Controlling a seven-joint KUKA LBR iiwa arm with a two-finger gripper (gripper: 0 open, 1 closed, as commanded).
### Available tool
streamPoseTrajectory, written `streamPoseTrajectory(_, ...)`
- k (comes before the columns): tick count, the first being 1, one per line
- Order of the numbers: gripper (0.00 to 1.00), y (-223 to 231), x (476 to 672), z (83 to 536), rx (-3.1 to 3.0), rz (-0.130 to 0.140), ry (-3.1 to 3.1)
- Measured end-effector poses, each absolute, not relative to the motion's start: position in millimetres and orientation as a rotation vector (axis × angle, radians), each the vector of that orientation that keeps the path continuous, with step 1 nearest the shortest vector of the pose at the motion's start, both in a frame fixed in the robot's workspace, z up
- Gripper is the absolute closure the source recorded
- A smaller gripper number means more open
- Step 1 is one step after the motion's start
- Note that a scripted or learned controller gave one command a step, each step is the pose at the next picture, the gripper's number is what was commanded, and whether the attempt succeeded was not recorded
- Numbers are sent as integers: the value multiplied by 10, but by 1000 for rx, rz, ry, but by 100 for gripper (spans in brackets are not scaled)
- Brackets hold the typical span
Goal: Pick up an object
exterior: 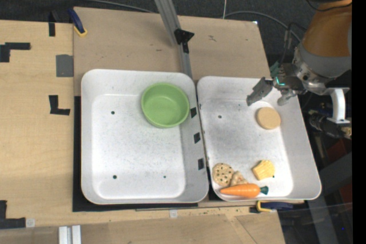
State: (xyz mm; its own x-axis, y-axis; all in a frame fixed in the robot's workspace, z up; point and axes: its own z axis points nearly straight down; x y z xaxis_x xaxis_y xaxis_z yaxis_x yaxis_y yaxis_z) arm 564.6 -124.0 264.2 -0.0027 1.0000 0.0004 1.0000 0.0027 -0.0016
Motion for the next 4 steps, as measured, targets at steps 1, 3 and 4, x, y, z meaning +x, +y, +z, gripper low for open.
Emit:
streamPoseTrajectory(1, 0, -1242, 5646, 2643, -2218, 1, -2223)
streamPoseTrajectory(3, 0, -1409, 5676, 1577, -2217, 8, -2219)
streamPoseTrajectory(4, 0, -1490, 5683, 1085, -2217, 8, -2218)
